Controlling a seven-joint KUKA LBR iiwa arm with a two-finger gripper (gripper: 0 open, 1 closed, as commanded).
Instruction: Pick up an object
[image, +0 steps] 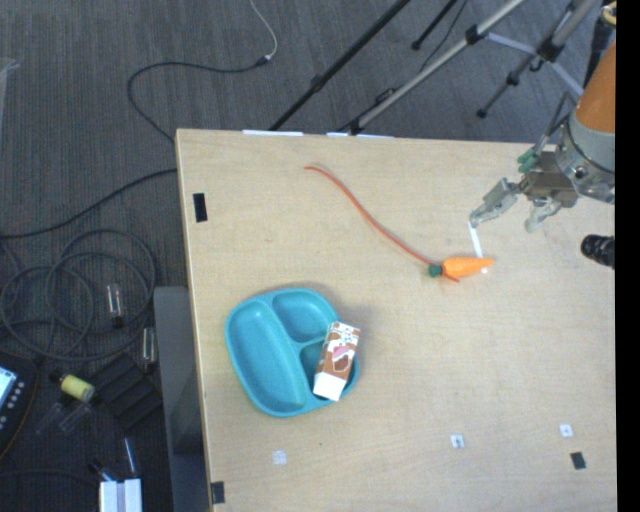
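Observation:
An orange carrot-shaped toy (467, 267) lies on the wooden tabletop (400, 420) at mid right, with a green end and a thin red cord (365, 215) trailing up-left from it. A short white stick (475, 242) rests just above the carrot. My gripper (512, 212) hovers up and to the right of the carrot; it is open, its fingers spread, with nothing between them. A small brown-and-white carton (338, 361) lies across the right side of a blue divided plate (262, 350) at lower left.
Small black and white markers dot the table near its edges. Beyond the table's left edge, cables and gear lie on the dark carpet (80, 300). Tripod legs (470, 45) stand past the far edge.

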